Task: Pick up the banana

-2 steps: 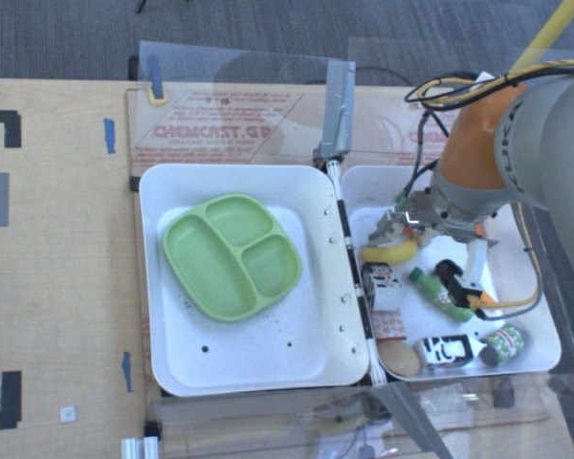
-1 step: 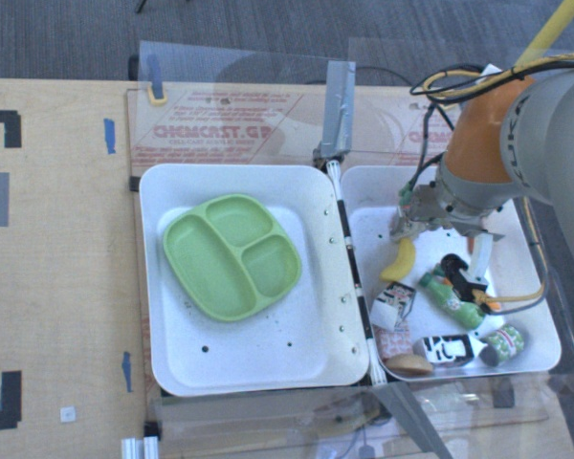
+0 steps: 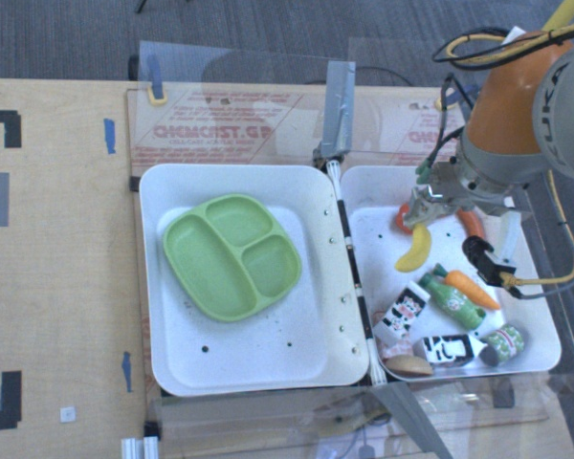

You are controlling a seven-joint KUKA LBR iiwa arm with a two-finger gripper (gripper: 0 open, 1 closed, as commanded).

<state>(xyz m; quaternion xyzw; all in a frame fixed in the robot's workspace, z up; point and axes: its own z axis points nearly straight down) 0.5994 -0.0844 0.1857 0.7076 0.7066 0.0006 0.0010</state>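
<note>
Hovering my jaws [image 3: 424, 208] over the right bin [image 3: 364, 247], toward its far edge, right at the upper tip of the banana [image 3: 415, 250]. Can't tell whether they're spread or pressed together, and nothing shows the banana pinched. Banana lies on the bin floor, tilted, in the far-middle part of the right bin. Red item [image 3: 403, 220] sits just beside the jaws, partly hidden. Carrot [image 3: 472, 289] and green bottle [image 3: 456, 299] lie toward the bin's right side, nearer than the banana. Black-and-white cartons [image 3: 403, 314] sit along the near edge, with a small green-wrapped can [image 3: 504, 342] at the near right corner. Left bin [image 3: 172, 352] carries a green divided plate [image 3: 232, 254], well apart from the banana. Both bins sit on the worktop [image 3: 57, 256].
</note>
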